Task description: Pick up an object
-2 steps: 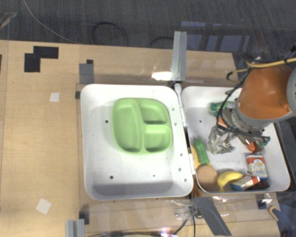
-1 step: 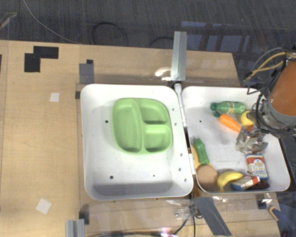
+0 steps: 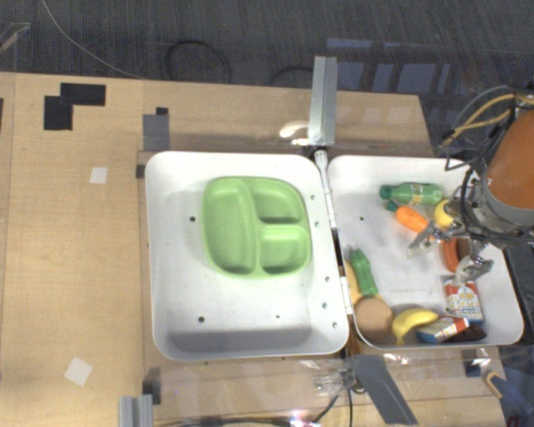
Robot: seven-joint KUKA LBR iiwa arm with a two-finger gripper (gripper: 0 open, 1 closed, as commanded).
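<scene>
Two shallow white bins side by side on a wooden bench [image 3: 62,265]. In the left bin [image 3: 173,327]: a green divided tray [image 3: 254,225] near the middle, one long compartment on its left, two smaller ones on its right. In the right bin [image 3: 387,238]: a green bottle [image 3: 411,192] lying near the far wall, an orange carrot-like piece [image 3: 411,219] just beside it, a green vegetable piece [image 3: 363,272] along the left wall, a tan round item [image 3: 372,314] and a banana [image 3: 413,321] touching at the near edge, a small printed carton [image 3: 464,300] toward the right wall, and an orange stick-shaped item [image 3: 449,253] under the tool. Gripper [image 3: 451,241] low over the right bin's right half, among the orange and yellow pieces; finger spread and any hold impossible to tell from here. Orange band of the arm [image 3: 521,167] just right of the bin, dark cables around it.
</scene>
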